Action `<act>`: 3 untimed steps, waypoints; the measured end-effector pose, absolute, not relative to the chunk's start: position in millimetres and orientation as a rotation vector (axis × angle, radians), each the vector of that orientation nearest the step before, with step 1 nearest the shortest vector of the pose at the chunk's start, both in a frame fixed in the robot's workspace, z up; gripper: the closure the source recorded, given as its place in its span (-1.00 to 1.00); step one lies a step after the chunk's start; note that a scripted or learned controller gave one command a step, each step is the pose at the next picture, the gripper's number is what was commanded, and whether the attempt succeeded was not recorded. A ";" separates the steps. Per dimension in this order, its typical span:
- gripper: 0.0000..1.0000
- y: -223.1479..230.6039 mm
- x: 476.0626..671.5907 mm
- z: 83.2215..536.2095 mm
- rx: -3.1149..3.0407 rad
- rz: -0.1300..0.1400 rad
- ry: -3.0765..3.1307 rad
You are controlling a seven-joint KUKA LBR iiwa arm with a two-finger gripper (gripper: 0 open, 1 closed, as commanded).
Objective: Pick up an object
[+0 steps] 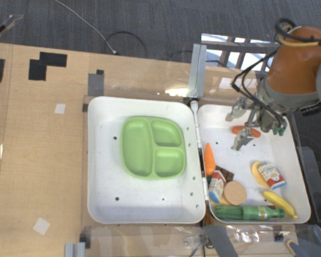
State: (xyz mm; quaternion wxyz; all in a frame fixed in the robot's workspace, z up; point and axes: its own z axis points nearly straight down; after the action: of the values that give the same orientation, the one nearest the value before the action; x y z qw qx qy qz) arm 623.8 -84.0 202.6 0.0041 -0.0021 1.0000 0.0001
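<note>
Green bottle (248,212) label unreadable; claw (244,133) above orange piece (239,130).

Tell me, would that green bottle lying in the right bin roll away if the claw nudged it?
Probably a little. The green bottle lies on its side, so its round body could roll. It rests along the white right bin's front wall, which should stop it. Its smooth surface may be slippery.

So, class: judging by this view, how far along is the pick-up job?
Done: the arm has reached the right bin. In hand: the pincer hangs low beside a small orange piece, nothing visibly between its fingers. Left: grasping and lifting; the banana, green bottle and carrot lie untouched.
</note>
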 end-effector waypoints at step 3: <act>-1.00 -185.7 580.2 89.2 -0.167 -0.004 3.124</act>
State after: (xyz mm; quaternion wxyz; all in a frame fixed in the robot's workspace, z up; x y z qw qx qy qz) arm 580.2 -185.7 89.2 0.0067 -0.0533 0.9986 -0.0014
